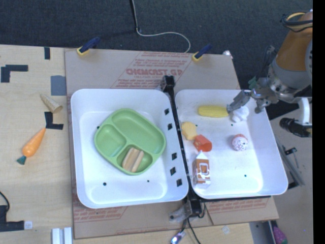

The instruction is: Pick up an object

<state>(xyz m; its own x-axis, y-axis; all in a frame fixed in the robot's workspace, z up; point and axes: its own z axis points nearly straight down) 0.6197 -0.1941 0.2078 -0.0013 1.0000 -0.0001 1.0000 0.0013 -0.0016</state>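
From the camera above, the table [30, 93] carries a brown cardboard sheet [147, 70] held by two blue-and-yellow clamps at its far edge, and on that sheet sit two shallow white bins side by side.

The left bin [86, 187] holds a green divided plate [129, 141], tilted slightly, with a tan bread-like piece [133, 159] lying in its near compartment.

The right bin [264, 172] holds several small things. A yellow banana [212, 111] lies along the far edge. A pale yellow lump [189, 130] sits by the left wall, just beside an orange-red block [202, 143]. Nearer the front edge lies a small bottle with a white and orange label [201, 171]. A white and pink ball [239, 143] rests toward the right side, apart from the others.

The grey arm with its orange band [294, 50] reaches in over the right bin's far right corner. The tool [238, 111] hangs just right of the banana, with something white at its tip; whether its fingers are spread or closed cannot be told, nor whether that white bit is a separate thing.

On the bare table left of the bins lie a toy carrot [33, 144] and a tan cone-shaped piece [51, 103], well apart from the bins.
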